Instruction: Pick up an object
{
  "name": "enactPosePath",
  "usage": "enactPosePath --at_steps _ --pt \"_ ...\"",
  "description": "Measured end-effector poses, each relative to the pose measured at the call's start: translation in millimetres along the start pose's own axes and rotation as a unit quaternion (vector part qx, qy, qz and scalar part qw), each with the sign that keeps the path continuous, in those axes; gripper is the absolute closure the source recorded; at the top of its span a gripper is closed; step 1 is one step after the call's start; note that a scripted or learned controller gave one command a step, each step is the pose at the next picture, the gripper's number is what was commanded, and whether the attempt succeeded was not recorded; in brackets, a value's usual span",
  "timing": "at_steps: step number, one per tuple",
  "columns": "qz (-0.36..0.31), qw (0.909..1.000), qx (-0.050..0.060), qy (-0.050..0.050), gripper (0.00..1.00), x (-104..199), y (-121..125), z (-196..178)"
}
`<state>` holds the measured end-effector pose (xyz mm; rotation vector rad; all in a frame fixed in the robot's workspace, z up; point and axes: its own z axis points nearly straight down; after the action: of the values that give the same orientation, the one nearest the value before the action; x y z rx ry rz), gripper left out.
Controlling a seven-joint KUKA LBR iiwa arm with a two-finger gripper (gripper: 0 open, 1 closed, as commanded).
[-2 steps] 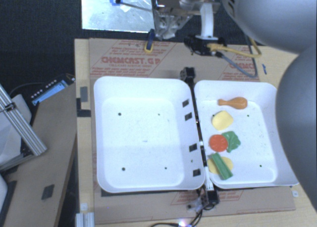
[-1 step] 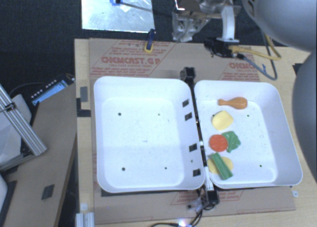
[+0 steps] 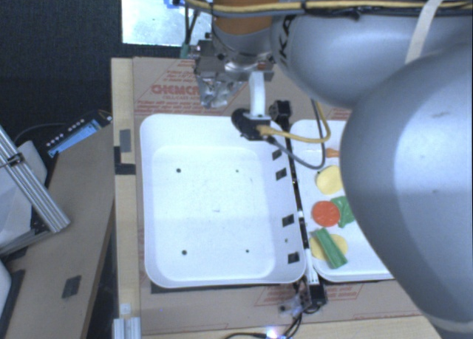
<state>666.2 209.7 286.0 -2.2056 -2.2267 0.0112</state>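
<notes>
A round red-orange piece (image 3: 325, 213), a green stick (image 3: 329, 249) and smooth yellow shapes (image 3: 329, 179) are seen in the right bin (image 3: 355, 269), while the metal gripper (image 3: 214, 92) is held beyond the glossy left bin (image 3: 159, 182), nothing visibly gripped.

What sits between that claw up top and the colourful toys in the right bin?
The gripper hangs above the far edge of the left bin. Between it and the toys in the right bin stand the bins' adjoining rims, a yellow cable and the arm's own bulk.
</notes>
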Motion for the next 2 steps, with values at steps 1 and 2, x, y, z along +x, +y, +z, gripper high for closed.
enactPosePath --at_steps 1,2 --pt "0.007 1.0000 -0.005 -0.001 1.00 -90 2 11" --pt "-0.001 1.0000 -0.005 0.001 1.00 22 -8 112"
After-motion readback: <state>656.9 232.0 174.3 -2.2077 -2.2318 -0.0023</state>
